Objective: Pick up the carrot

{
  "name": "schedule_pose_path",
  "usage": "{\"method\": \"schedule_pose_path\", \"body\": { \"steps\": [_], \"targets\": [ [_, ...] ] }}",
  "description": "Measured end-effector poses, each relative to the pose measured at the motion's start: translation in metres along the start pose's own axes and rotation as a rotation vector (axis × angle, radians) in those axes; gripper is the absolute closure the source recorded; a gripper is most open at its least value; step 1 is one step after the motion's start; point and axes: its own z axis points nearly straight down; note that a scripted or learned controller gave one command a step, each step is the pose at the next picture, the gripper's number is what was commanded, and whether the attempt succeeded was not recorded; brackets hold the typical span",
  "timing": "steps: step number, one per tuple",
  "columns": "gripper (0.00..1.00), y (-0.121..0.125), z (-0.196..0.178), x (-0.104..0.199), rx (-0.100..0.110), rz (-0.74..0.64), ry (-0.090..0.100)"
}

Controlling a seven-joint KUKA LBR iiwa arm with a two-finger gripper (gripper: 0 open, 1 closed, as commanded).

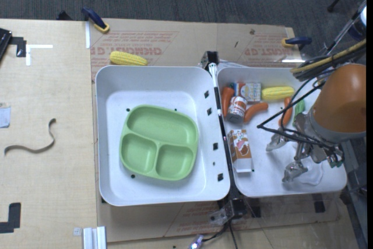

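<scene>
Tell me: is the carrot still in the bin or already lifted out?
In the bin. The carrot lies flat on the right bin floor beside the can, apart from the gripper, which holds nothing.

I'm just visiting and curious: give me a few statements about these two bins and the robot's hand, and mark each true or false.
1. The green divided plate lies in the left bin. True.
2. The carrot sits on the green plate. False: it lies in the right bin, beside a small can.
3. One corn cob lies outside the bins, on the cardboard. True.
4. The hand is over the left bin. False: it is over the right bin.
5. The carrot is between the hand's fingers. False: it lies apart from the hand.
</scene>
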Motion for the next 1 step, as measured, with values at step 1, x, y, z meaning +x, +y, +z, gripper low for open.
{"method": "schedule_pose_path", "body": {
  "steps": [1],
  "targets": [
    [0.0, -0.0005, -0.0001, 0.0002, 0.001, 0.001, 0.0]
  ]
}}
